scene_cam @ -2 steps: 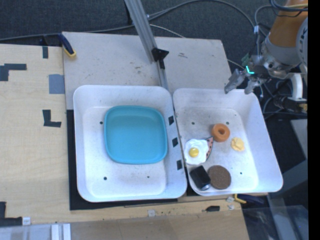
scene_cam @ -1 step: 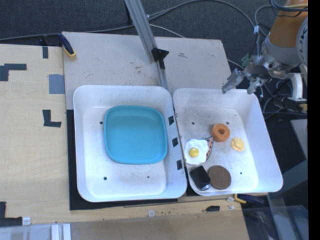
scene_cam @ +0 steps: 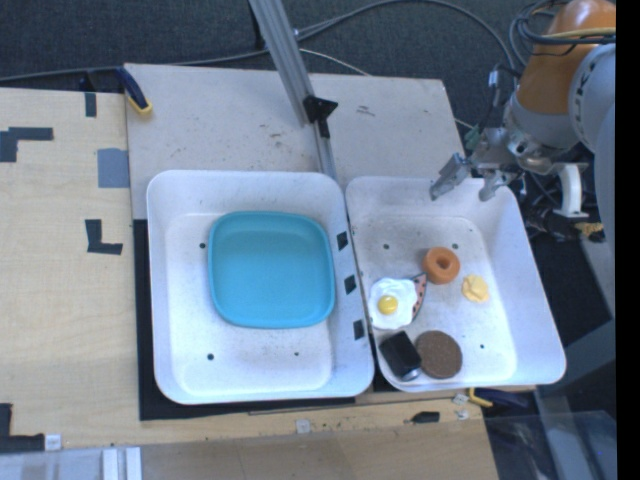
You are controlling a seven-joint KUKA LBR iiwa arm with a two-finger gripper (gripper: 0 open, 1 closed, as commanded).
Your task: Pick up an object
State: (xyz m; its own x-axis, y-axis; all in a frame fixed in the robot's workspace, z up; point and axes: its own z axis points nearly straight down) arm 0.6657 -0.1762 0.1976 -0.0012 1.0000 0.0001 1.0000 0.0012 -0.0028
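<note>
Black block lies slantwise beside one brown disc; one egg, one donut; gripper released, grasping nothing.

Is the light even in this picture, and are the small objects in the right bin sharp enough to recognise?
Camera view: the light is soft and even, with only faint shadows under the blue plate. No strong glare on the white bins. The fried egg toy, orange ring and brown disc are slightly soft but recognisable. The end effector at the right bin's far rim is blurrier.
</note>
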